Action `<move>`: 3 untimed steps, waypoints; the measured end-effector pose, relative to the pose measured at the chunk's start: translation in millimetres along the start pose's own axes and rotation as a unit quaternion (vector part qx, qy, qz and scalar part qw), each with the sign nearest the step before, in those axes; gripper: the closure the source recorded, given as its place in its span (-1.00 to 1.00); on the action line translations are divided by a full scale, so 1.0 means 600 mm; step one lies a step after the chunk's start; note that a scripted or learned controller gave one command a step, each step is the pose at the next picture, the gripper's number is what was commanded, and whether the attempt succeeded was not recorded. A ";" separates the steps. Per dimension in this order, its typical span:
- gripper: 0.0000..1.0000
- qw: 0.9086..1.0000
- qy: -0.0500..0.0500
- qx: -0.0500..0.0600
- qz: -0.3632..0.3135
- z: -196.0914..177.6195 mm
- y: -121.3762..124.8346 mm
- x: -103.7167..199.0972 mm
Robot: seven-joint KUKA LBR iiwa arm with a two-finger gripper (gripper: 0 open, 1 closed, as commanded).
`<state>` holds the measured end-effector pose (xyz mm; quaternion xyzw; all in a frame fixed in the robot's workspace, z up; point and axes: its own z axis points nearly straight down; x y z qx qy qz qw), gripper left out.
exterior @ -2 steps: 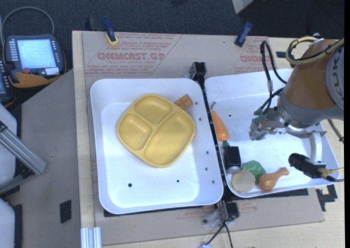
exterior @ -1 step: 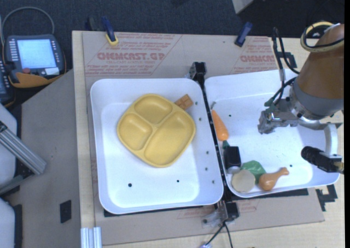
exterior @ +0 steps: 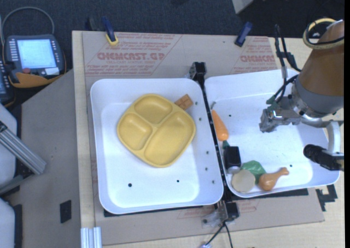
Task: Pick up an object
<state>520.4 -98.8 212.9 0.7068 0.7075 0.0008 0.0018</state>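
Note:
The right bin [exterior: 257, 91] holds an orange carrot [exterior: 220, 125] by its left wall, with a small black block [exterior: 232, 157] below it. Near the front edge lie a green leafy piece [exterior: 255, 167], a pale round item [exterior: 244, 181] and a tan drumstick [exterior: 272, 178]. My gripper [exterior: 272, 119] hangs over the right-middle of this bin, above bare floor, well to the right of the carrot. Nothing shows between its fingers.
The left bin [exterior: 106, 132] bears a yellow divided plate [exterior: 156, 130], and a small brown block [exterior: 184, 101] rests at the plate's upper right edge. The arm's grey and orange body [exterior: 322, 72] covers the right bin's right side. A black part [exterior: 322, 157] juts out there.

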 end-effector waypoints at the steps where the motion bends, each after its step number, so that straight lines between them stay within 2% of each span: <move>1: 1.00 1.000 0.001 0.001 -0.002 0.007 0.015 0.082; 2: 1.00 1.000 0.001 0.001 -0.002 0.006 0.028 0.165; 3: 1.00 1.000 0.001 0.000 -0.002 0.015 0.066 0.241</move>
